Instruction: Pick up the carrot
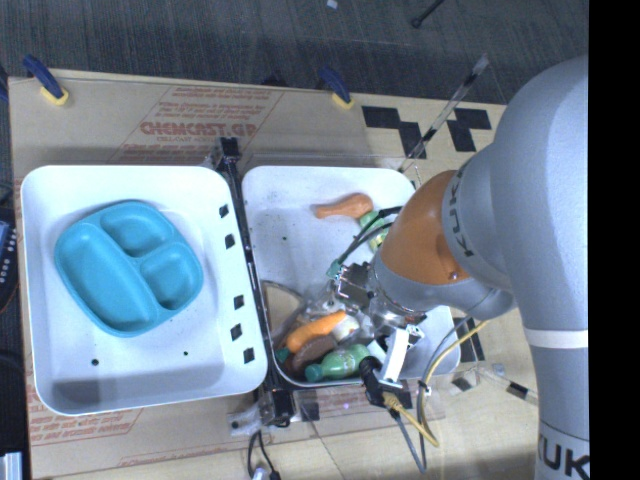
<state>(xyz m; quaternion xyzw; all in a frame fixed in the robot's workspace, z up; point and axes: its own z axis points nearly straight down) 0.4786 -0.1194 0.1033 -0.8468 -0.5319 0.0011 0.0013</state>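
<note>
Gripper (350,296) low in rt bin (290,236), open or closed can't tell, carrot (316,329) just lower-left of it, brown item (314,351) & green item (336,366) below, pale orange piece (342,206) well above.

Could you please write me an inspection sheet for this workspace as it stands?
Surface: cardboard-covered bench bearing left bin and right bin.
Job's things: carrot, probably the bright orange piece in the right bin's near-corner pile.
Clutter: blue divided plate in the left bin; pale orange piece at the right bin's far end; green piece and brown piece in the pile.
Grippers: pincer over the pile, close to the carrot.
Cables: dark leads at the bench's near edge.
Surroundings: blue clamps on the far edge; dark floor.
</note>
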